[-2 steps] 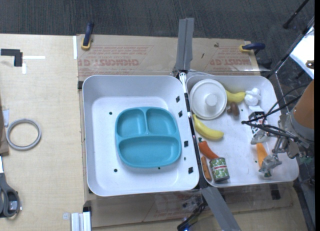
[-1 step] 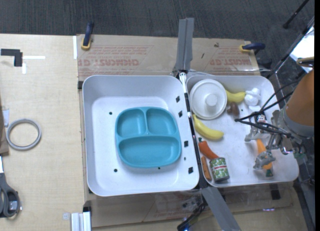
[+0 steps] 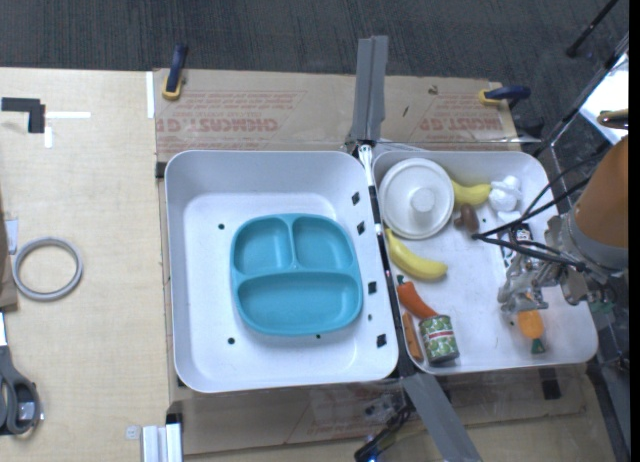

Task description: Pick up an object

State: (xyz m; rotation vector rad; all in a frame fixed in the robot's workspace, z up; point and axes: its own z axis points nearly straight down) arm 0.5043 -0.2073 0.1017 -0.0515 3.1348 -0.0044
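My gripper hangs low over the right part of the right bin, with the arm's orange band behind it at the frame's edge. Just below the gripper lies a small orange carrot-like toy; whether they touch I cannot tell. Further left in this bin are a yellow banana, an orange carrot and a green-labelled can. A white round bowl sits at the back, with a second banana, a brown piece and a white crumpled object beside it.
The left bin holds a blue divided plate. A grey divider bar runs between the bins at the back. On the bench at far left lie a grey tape ring and scissors. Black cables cross the right bin.
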